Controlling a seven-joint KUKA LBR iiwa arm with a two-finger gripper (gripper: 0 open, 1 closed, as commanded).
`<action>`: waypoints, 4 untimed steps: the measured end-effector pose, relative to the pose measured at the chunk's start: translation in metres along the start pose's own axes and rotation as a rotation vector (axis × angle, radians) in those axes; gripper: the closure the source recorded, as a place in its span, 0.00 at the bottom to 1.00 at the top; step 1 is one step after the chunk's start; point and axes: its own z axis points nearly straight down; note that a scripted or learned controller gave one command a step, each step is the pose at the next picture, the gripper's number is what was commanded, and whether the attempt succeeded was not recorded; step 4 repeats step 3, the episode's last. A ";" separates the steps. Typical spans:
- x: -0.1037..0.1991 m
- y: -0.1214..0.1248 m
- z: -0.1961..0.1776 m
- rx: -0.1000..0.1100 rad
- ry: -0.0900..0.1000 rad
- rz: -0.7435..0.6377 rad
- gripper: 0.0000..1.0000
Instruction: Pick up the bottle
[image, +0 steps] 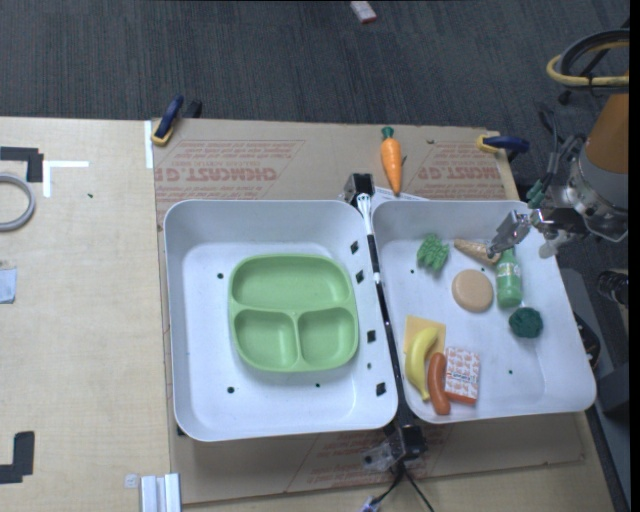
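Observation:
The bottle is small and green with a pale cap. It lies in the right bin, near that bin's far right side, its cap pointing toward the back. My gripper hangs just behind and above the cap, at the bin's back right corner. Its two fingers are spread apart with nothing between them. The arm's orange band is at the view's right edge.
Around the bottle lie a tan round piece, a tan stick, a dark green ball and a broccoli piece. Nearer the front are a banana, a sausage and a red packet. The left bin holds a green divided plate.

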 end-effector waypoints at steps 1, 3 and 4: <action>-0.044 0.007 0.126 -0.001 0.000 -0.186 0.00; -0.024 -0.040 0.032 -0.001 0.000 -0.067 1.00; -0.024 -0.040 0.032 -0.001 0.000 -0.067 1.00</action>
